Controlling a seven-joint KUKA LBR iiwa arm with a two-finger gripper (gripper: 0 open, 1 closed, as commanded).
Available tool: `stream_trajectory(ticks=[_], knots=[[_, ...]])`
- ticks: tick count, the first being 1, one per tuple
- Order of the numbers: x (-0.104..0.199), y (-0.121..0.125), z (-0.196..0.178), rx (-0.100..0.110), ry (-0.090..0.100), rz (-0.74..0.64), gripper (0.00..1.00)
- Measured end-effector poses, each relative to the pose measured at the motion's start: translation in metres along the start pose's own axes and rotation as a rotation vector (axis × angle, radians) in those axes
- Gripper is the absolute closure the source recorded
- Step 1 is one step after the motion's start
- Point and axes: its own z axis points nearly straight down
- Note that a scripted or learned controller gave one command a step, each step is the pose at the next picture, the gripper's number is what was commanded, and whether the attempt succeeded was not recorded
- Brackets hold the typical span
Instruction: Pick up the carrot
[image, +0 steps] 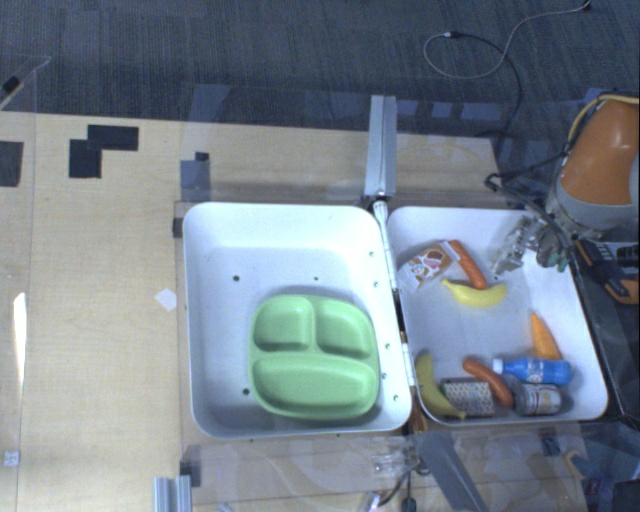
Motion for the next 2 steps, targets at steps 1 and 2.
stream_trajectory(ticks=[1,2], knots=[[-0.022,0.005,0.032,0.004,0.014,0.128,1.0],[0.042,0.041,-0.02,0.005,0.017,0.232,1.0]])
